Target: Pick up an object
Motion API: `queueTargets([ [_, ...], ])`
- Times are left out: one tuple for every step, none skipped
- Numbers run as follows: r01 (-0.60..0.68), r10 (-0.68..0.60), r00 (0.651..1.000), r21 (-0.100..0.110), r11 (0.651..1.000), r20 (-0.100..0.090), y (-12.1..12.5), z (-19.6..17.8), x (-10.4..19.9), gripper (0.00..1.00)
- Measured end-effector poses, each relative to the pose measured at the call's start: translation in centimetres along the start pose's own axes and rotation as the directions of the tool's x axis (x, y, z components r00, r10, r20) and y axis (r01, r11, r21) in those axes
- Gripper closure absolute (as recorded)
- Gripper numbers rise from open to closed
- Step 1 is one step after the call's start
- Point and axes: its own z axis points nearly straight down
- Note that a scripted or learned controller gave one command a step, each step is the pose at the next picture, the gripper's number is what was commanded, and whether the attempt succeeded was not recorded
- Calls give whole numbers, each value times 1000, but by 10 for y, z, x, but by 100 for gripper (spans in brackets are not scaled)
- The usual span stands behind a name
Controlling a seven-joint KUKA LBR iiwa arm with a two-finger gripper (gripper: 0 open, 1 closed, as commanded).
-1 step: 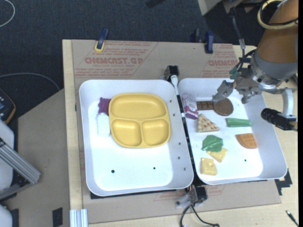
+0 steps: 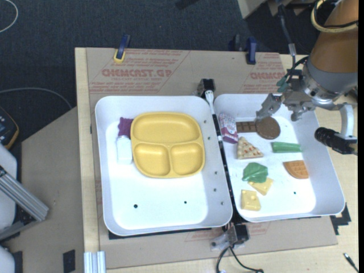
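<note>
My gripper (image 2: 281, 114) hangs over the back of the right bin (image 2: 324, 169), fingers spread open with nothing between them. One fingertip (image 2: 265, 110) is just above a brown round cookie (image 2: 269, 129). To the cookie's left are a dark chocolate bar (image 2: 244, 127) and a pink-and-white wrapper (image 2: 228, 128). Nearer the front lie a pizza slice (image 2: 248, 149), a green bar (image 2: 285, 147), an orange waffle piece (image 2: 296, 169), a green leaf (image 2: 254, 171) and two yellow cheese pieces (image 2: 250, 199).
The left bin (image 2: 159, 209) holds a yellow divided plate (image 2: 168, 143), with a purple item (image 2: 124, 125) and a white item (image 2: 123, 150) beside it. A black clamp (image 2: 206, 86) sits between the bins at the back. The arm's body (image 2: 335, 44) looms at the right.
</note>
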Motion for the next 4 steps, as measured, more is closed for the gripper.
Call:
queueTargets([
  [-1, 1, 1000, 7, 1000, -2, -2, 47, -8, 0],
  [1, -1, 1000, 8, 1000, -2, 7, 103, -4, 0],
  [-1, 1, 1000, 8, 1000, -2, 6, 156, -3, 0],
  [-2, 2, 1000, 0, 1000, -1, 7, 142, -3, 100],
])
